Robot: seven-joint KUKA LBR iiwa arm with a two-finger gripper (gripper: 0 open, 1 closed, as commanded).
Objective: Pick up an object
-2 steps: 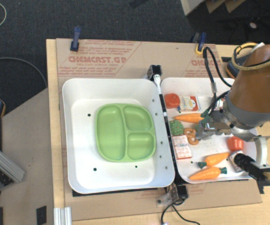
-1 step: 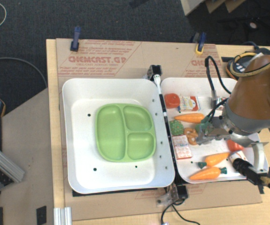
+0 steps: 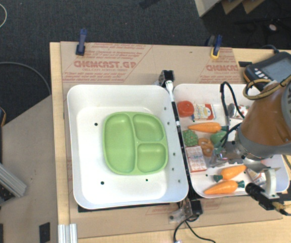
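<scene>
The right bin (image 3: 198,90) holds several small toy foods. An orange carrot (image 3: 204,127) lies across its middle, with a red round piece (image 3: 185,108) and a white and red packet (image 3: 203,111) behind it. A green piece (image 3: 191,137), a brown pretzel (image 3: 206,145) and a flat packet (image 3: 197,160) lie near the bin's left wall. Two more carrots (image 3: 232,172) (image 3: 221,188) rest at the front. My gripper (image 3: 220,157) hangs low inside this bin, just right of the pretzel and flat packet and above the front carrots. The arm's orange band (image 3: 266,120) hides the bin's right part.
The left bin (image 3: 84,151) holds a green divided plate (image 3: 135,142). A black strip (image 3: 174,115) runs between the two bins. A handheld controller (image 3: 272,70) lies at the bench's back right, with cables by the arm. Two clamps (image 3: 81,40) (image 3: 216,45) grip the bench's far edge.
</scene>
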